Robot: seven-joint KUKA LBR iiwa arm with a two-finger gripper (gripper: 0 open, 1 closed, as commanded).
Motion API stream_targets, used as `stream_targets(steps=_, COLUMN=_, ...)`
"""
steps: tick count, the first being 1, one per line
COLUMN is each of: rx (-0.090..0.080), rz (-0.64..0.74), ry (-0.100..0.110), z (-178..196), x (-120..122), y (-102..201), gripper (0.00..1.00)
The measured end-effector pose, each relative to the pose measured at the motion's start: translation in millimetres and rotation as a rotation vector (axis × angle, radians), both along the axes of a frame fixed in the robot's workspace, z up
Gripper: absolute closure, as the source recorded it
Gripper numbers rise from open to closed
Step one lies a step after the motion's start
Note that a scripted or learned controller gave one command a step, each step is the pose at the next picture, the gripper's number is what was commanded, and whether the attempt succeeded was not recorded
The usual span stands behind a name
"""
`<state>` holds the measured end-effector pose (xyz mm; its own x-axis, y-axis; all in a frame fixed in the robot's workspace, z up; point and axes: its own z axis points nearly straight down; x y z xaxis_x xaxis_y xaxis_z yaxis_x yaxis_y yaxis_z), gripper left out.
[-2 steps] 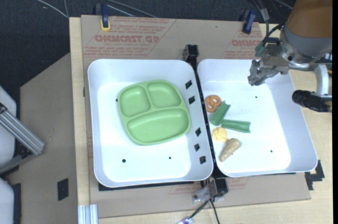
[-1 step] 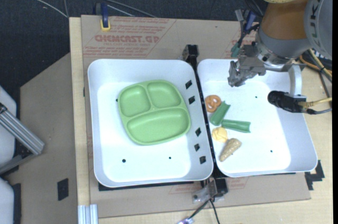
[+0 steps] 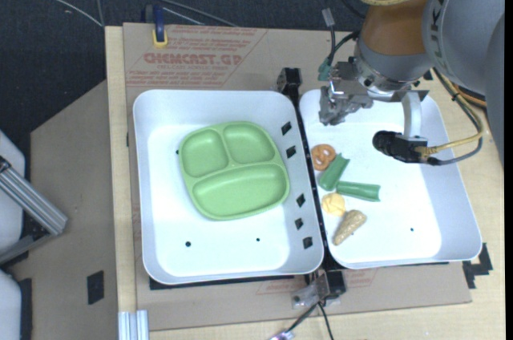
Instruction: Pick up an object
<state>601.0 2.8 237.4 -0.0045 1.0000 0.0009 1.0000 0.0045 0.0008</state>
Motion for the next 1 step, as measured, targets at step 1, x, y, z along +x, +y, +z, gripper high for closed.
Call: stream_targets(steps=1, rx=0.001, rz=0.001, ry=0.0, z=-10.0, x=12.0, y=58.5, gripper=1.0)
